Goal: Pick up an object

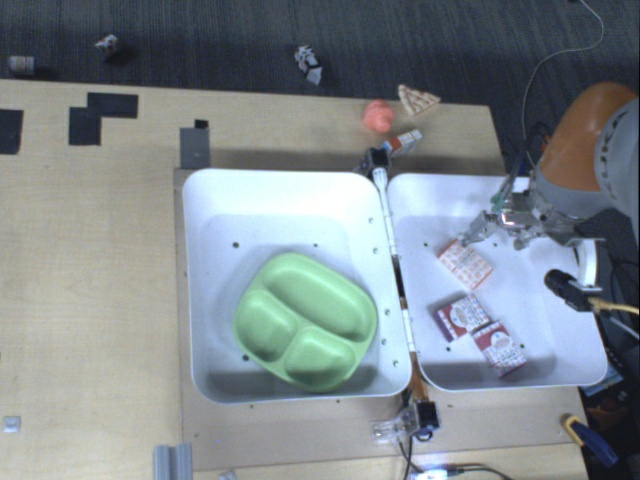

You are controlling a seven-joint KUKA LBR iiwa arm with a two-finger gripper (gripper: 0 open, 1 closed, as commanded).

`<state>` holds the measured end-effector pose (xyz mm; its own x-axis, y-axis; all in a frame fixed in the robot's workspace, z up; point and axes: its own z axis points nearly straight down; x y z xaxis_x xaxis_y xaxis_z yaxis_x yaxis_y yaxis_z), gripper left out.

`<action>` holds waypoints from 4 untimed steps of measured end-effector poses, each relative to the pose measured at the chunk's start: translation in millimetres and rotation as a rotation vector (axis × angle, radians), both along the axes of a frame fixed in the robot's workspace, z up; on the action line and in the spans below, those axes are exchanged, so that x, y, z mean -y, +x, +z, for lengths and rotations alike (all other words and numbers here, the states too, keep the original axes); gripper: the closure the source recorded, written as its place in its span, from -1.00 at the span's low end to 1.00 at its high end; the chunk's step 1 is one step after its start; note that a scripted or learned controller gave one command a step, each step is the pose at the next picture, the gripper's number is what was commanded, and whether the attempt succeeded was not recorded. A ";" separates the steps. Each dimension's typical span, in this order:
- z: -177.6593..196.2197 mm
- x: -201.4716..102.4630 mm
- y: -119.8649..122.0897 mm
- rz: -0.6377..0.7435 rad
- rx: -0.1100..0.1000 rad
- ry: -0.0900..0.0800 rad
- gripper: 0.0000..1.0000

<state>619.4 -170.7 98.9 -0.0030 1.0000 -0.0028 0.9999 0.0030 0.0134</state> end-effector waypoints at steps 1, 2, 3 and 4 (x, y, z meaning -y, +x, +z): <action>11.9 -1.4 2.1 0.003 0.006 0.000 1.00; 11.6 -1.4 1.9 0.003 0.005 0.001 -1.00; -8.3 -30.8 -61.0 -0.001 0.005 0.000 -1.00; 4.5 -28.7 -58.7 -0.002 0.013 -0.005 1.00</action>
